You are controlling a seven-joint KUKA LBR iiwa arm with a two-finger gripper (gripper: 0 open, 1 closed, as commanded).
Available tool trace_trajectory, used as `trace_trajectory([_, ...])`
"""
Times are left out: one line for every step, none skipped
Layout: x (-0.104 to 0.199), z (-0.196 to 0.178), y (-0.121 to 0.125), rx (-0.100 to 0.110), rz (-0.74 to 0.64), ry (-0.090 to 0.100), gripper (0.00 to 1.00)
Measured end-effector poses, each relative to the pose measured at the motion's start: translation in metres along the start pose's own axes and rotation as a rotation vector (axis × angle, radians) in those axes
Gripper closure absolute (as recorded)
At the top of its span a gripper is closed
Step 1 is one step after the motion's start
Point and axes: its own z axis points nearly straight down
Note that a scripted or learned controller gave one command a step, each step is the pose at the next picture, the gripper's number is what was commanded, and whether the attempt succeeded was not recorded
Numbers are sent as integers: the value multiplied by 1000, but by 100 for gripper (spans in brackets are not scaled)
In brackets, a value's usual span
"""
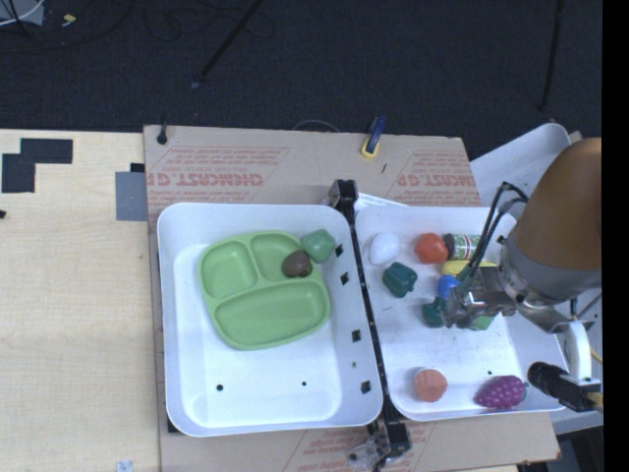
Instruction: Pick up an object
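Left shallow white bin point(187, 382): held one light green three-compartment plastic tray point(263, 289). A small brown rounded object point(297, 264) sat in the tray's upper right compartment; a pale green block point(318, 245) rested at the tray's upper right edge.

Right shallow white bin point(462, 401), beside the tray's bin: held a white egg-shaped object point(383, 249), an orange-red ball point(429, 248), a dark green chunky object point(399, 279), a salmon-pink round object point(429, 384) and a purple grape cluster point(501, 392), the last two farthest from the tray toward the near rim. Green, yellow and blue items lay partly hidden under the arm.

Gripper point(462, 308): low over the right bin, against a dark teal object point(433, 314). Whether the fingers were spread or closed could not be told.
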Motion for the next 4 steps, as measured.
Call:
trace_trajectory([51, 0, 0, 5, -4, 3, 100])
trace_trajectory([104, -8, 18, 4, -4, 2, 100])
trace_trajectory([122, 11, 22, 8, 0, 0, 100])
trace_trajectory([108, -1, 29, 4, 2, 0, 100])
